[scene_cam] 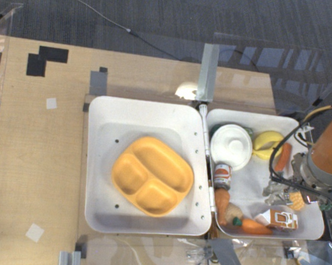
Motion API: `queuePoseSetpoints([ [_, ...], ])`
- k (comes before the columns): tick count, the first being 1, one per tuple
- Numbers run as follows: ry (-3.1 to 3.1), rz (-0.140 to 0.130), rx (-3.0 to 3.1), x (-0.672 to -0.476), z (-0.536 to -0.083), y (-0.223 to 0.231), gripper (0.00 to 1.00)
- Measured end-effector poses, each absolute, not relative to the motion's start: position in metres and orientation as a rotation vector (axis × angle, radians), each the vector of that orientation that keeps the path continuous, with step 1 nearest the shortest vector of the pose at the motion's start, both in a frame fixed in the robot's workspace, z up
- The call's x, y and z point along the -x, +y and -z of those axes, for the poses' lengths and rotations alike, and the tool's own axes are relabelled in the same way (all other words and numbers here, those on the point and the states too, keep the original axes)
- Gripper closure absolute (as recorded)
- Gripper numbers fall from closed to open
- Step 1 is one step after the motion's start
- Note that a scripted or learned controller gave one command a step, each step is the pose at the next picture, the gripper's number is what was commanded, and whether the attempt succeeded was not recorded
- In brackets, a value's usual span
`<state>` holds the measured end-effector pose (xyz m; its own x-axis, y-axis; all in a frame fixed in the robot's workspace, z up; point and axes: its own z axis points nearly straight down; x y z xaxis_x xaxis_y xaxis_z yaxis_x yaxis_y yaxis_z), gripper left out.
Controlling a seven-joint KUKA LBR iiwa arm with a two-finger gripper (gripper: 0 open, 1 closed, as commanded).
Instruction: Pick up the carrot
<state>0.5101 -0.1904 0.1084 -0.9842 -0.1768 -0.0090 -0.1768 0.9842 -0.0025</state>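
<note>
Carrot [255,226] lies flat in the front of the right bin [313,231], tip pointing right, green top toward the left wall. It touches a small carton [282,219] on its right and sits just beside a potato-like lump [232,211].

Claw [282,194] hangs over the bin's right half, near a corn cob [296,199]; cannot tell how it is set or whether it has anything.

Judgement: likely a toy, so light, stiff, smooth and tapered (prone to squirting out). Grip across the thick middle, not the tip.
</note>
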Motion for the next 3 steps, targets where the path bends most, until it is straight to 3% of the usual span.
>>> queuePoseSetpoints([
  [1,3.081,0.003,0.569,-0.509,-0.114,-0.168,1.00],
  [2,2.926,0.014,1.103,-0.515,-0.274,-0.162,1.00],
  [3,2.744,0.014,1.505,-0.543,-0.090,-0.206,1.00],
])
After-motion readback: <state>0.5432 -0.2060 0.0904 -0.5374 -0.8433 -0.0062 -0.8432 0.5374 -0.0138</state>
